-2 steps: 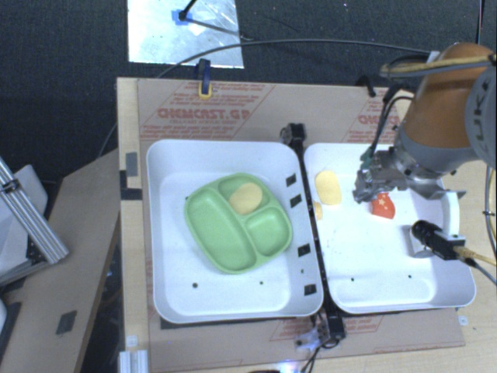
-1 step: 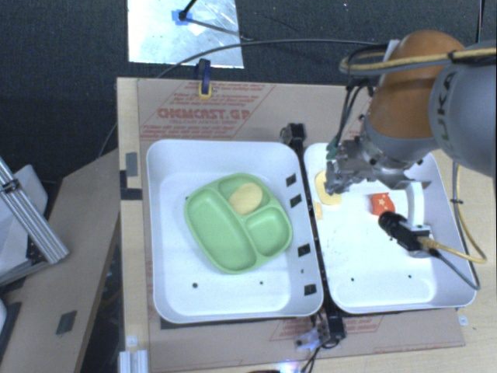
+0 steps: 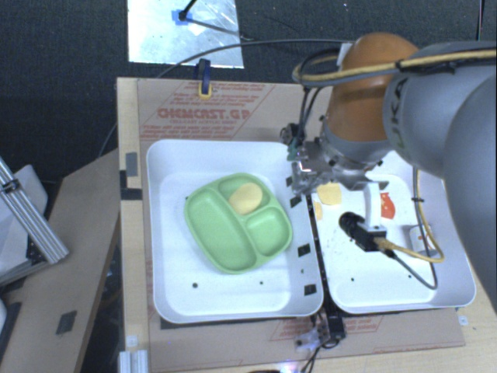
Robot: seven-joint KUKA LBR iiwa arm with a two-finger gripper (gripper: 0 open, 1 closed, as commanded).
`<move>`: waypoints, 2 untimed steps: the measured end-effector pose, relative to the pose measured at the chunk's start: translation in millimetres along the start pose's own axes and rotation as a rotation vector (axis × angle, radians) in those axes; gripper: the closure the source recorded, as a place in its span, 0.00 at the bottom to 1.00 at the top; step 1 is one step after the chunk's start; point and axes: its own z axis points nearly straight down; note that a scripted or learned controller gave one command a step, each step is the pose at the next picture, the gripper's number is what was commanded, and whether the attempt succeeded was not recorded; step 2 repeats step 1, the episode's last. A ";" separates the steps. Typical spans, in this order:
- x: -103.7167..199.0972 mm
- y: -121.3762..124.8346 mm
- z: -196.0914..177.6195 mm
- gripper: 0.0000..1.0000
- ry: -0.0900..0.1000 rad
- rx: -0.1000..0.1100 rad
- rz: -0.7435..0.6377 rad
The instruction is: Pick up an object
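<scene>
- One brown cardboard sheet, flat and printed in red, lies under everything beneath the gripper.
- One grey arm, smooth and rounded, with a glossy orange band, stands directly above the gripper.
- Two shallow white bins, smooth plastic with rounded corners, sit side by side. The left bin spreads away from the gripper on one side, the right bin on the other.
- One pale green plate, matte, oval, with three compartments, lies in the left bin, near the gripper and apart from it.
- The gripper hangs low over the shared wall between the bins. The wrist hides it, so I cannot tell whether it is clenched or released, and nothing shows in its grasp.
- One yellow lump, rounded and smooth, rests in the small plate compartment closest to the gripper.
- One pale yellow block, flat-faced, lies in the right bin just beside the gripper.
- One small red piece lies beyond that block, farther from the gripper.
</scene>
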 end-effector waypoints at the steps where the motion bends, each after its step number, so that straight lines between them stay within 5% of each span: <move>1: 50.5 8.6 -8.1 1.00 0.001 -0.003 0.000; 2: 50.5 8.6 -8.1 1.00 0.001 -0.003 0.000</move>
